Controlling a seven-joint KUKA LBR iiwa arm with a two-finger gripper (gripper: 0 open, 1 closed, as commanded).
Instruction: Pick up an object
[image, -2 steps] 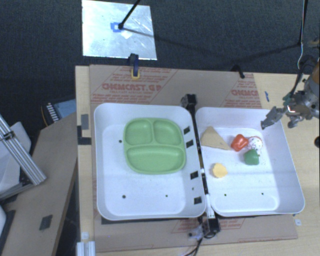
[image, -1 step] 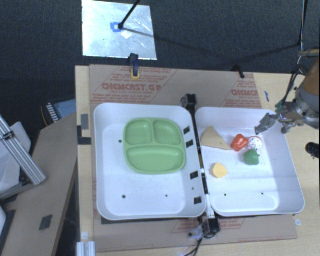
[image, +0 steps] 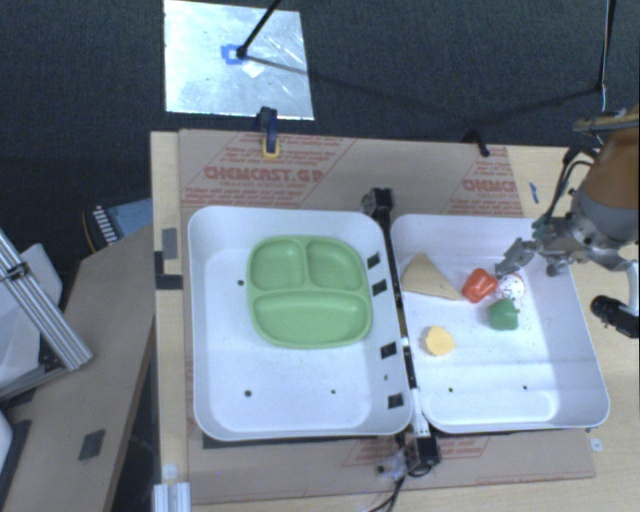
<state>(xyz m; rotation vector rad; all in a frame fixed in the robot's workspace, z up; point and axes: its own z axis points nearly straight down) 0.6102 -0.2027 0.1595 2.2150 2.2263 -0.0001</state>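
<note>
1. The tool (image: 516, 256) hung over the upper part of the right bin (image: 560, 400), reaching in from the right at the end of the grey arm (image: 607, 215) with its orange band.
2. Whether its fingers were open or closed could not be told; nothing was visibly held between them.
3. Just below and left of the tool lay an orange-red object (image: 479, 285), close enough that contact could not be ruled out or confirmed.
4. Right under the tool tip sat a small white item with red specks (image: 513, 288), partly hidden and too small to identify.
5. Directly below that, just beside it, lay a green object (image: 503, 316).
6. Further down and to the left of the tool rested a small yellow object (image: 439, 341), apart from the others.
7. To the tool's left, next to the orange-red object, lay a pale tan wedge (image: 428, 277) near the bin's left wall.
8. Well to the left of the tool, the left bin (image: 215, 400) held a green divided plate (image: 308, 290) lying flat.
9. Both bins sat side by side on the table (image: 170, 150), on a cardboard sheet (image: 260, 172) with red print.
</note>
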